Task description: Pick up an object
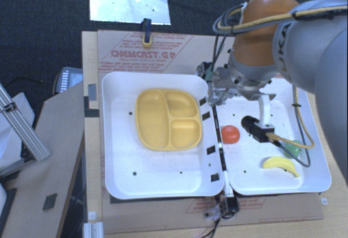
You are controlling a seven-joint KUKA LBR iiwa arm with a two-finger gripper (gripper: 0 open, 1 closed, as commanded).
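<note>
The right bin (315,174) holds a small red-orange ball-like fruit (230,133) near its left wall, a yellow banana (281,165) toward the front, and a green object (291,148) partly behind a yellow cable. My gripper (217,90) hangs under the orange wrist at the back left of the right bin, close to the divider between the bins. It is above and behind the red fruit and apart from it. I see nothing held in it.
A yellow divided plate (167,119) lies in the middle of the left bin (119,171). The bins sit on a cardboard sheet (147,52). The large grey arm (315,41) spans the right bin's back right.
</note>
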